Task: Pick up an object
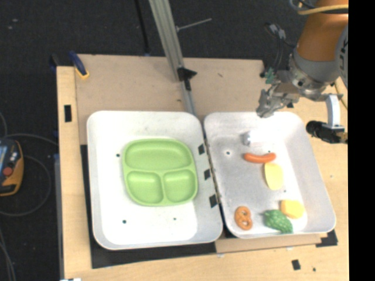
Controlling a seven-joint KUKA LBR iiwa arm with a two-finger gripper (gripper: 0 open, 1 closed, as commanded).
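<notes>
Nearest the camera, along the front edge of the right-hand shallow white bin (304, 157), lay a bumpy green broccoli-like toy (278, 221), a brown-orange pretzel-shaped piece (243, 217) just left of it and a small yellow block (292, 208) just behind it. Further back sat a pale yellow rounded piece (273, 175), and beyond that a slim orange sausage-shaped toy (259, 157), with a small grey bit (246, 138) behind it. Over in the left-hand white bin (105, 157) rested a light green three-compartment plastic plate (158, 171). Farthest of all was my claw (267, 106), hanging over the back rim of the right bin, above everything and touching nothing. Whether it was wide or narrow, I couldn't tell from that angle. By my reckoning I was in the approach stage, nothing picked yet. The next move called for choosing a target, the sausage toy being closest to me, then coming forward over it and descending squarely onto it, clear of the yellow piece beside it.
</notes>
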